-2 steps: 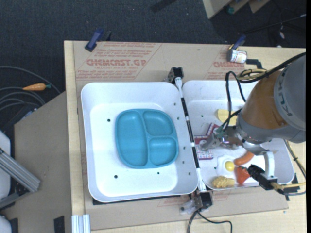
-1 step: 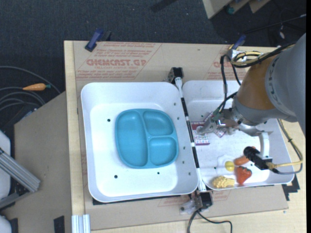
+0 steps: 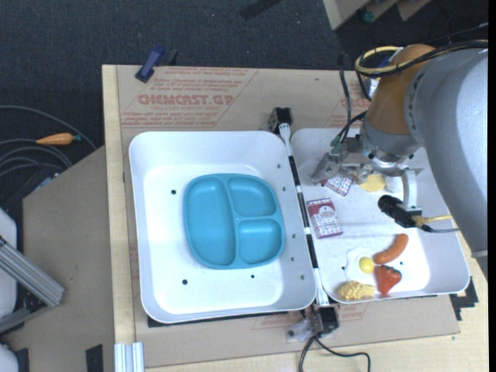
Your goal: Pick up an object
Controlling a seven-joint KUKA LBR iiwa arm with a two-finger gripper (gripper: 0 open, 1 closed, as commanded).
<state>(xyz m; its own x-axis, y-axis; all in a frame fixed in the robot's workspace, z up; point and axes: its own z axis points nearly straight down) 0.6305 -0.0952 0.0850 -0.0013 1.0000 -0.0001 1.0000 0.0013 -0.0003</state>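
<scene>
My gripper (image 3: 339, 163) hangs low over the back left part of the right bin (image 3: 446, 273), below the arm's orange band (image 3: 394, 91). A small red-and-white packet (image 3: 339, 184) lies right under the gripper, touching or nearly touching it. A yellow piece (image 3: 374, 182) lies just to the packet's right. A red box (image 3: 325, 218) rests by the bin's left wall. Toward the front of the bin lie a sausage (image 3: 390, 248), a fried egg (image 3: 361, 265), a red strawberry-like piece (image 3: 389, 279) and a yellow lumpy piece (image 3: 355, 290).
The left bin (image 3: 155, 169) holds a blue divided plate (image 3: 233, 220). A black part with a cable (image 3: 397, 209) juts from the arm over the right bin. The grey arm (image 3: 457, 130) covers the bin's back right. A blue item (image 3: 150, 64) lies on the cardboard behind the bins.
</scene>
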